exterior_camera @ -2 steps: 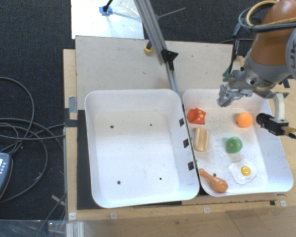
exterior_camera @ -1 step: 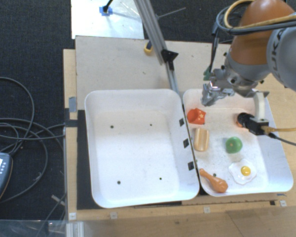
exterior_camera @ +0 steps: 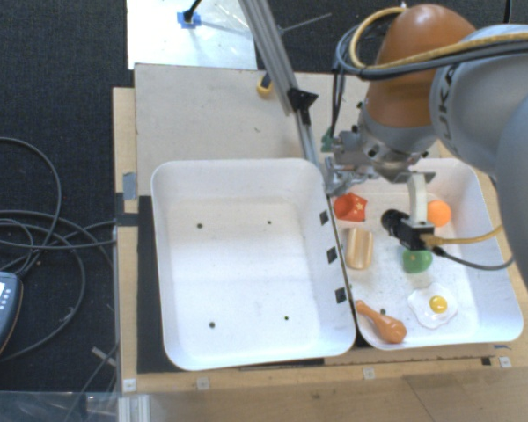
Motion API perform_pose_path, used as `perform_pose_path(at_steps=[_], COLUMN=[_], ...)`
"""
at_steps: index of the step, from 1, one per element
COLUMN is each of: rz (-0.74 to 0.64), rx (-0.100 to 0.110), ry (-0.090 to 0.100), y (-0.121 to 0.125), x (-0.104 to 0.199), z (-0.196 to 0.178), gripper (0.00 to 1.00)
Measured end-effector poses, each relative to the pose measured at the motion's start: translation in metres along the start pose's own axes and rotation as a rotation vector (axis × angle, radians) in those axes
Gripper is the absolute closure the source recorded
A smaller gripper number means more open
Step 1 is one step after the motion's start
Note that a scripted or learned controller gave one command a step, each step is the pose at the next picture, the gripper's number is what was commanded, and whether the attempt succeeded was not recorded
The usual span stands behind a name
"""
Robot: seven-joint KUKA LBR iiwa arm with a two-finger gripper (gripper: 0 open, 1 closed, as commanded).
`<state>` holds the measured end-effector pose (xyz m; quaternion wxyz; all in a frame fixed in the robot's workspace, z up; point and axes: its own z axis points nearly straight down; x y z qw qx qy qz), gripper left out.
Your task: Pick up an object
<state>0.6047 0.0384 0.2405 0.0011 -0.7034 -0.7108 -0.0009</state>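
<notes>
- One fixed camera looks down at a slant, fairly close, on the pale wooden surface (exterior_camera: pixel 202 112).
- The left shallow white plastic bin (exterior_camera: pixel 169 262) and the right shallow white plastic bin (exterior_camera: pixel 502 310) sit mid-frame.
- The grey arm (exterior_camera: pixel 502 86) enters from the right.

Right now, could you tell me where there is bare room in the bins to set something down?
The left bin offers its whole floor, bordered only by its own walls. The right bin is crowded: red block, tan cylinder, orange ball, green toy, fried egg, drumstick, with the arm overhead.

Bright, even light is washing over the left bin (exterior_camera: pixel 246 271); beyond it, glare is flaring on a shiny sheet (exterior_camera: pixel 172 33).
</notes>
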Motion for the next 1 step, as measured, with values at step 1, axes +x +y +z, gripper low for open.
perform_pose_path(at_steps=[1], rz=[0.000], rx=[0.001], ry=[0.000], y=[-0.0123], x=[0.0575], z=[0.0140], gripper=[1.00])
